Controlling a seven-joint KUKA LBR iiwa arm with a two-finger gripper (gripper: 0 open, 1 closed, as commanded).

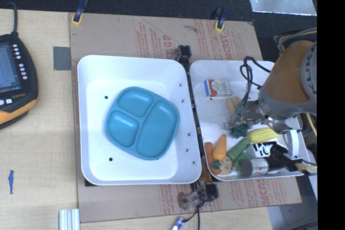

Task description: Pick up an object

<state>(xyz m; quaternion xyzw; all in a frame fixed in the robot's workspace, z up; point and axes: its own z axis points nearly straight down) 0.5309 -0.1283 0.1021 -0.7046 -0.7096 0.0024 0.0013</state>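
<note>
White plastic made up both shallow bins on the bench. The left bin [89, 116] held a blue divided plate [142, 122] lying flat near its middle. The right bin [200, 70] held a jumble of small things: a small white carton [216, 88] toward the far wall, an orange carrot [219, 148] near the wall shared with the left bin, a green piece [237, 148] just beside the carrot, a yellow corn cob [262, 133], and a grey can [253, 166] at the near edge. The grey arm [288, 83] with its orange band reached in from the right, and the gripper [241, 118] was low among this clutter, near the corn cob and the green piece. Whether it was spread or closed, or had hold of anything, I could not tell. A handheld controller [13, 81] lay at the bench's left edge.
</note>
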